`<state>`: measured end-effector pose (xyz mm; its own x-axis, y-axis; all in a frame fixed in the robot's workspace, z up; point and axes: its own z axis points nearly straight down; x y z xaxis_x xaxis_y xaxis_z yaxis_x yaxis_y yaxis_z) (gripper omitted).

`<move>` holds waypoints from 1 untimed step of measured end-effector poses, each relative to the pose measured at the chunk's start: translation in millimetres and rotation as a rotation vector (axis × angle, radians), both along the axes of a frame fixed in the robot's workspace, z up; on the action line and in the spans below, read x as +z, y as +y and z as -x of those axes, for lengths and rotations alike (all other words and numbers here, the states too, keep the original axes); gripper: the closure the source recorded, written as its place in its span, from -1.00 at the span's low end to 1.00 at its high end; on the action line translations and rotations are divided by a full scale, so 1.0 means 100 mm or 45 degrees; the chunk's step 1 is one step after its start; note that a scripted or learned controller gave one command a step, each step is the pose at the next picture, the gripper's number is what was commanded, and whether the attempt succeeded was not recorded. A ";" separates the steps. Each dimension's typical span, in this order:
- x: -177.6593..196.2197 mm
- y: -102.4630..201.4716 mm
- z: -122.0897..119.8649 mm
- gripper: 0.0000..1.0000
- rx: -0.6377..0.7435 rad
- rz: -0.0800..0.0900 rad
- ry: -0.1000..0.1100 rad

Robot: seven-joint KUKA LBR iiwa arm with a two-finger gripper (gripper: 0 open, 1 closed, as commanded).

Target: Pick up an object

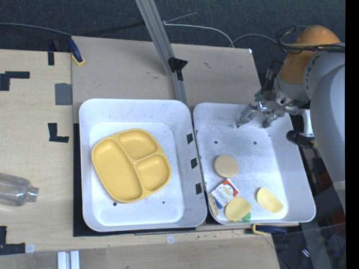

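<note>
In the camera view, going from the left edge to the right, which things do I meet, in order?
Clear plastic bottle → yellow divided plate in the left bin → round beige disc in the right bin → gripper over that bin's far edge → yellow piece.

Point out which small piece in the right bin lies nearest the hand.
The round tan disc: it lies alone mid-bin, closer to the hand than both yellow pieces at the front edge.

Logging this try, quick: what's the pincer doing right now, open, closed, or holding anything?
Pincer: open, holding nothing, over the far end of the right bin, away from the items there.
</note>
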<state>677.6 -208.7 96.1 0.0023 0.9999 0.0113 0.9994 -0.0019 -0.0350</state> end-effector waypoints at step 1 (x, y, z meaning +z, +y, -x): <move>0.00 0.00 0.01 -1.00 0.000 0.002 -0.004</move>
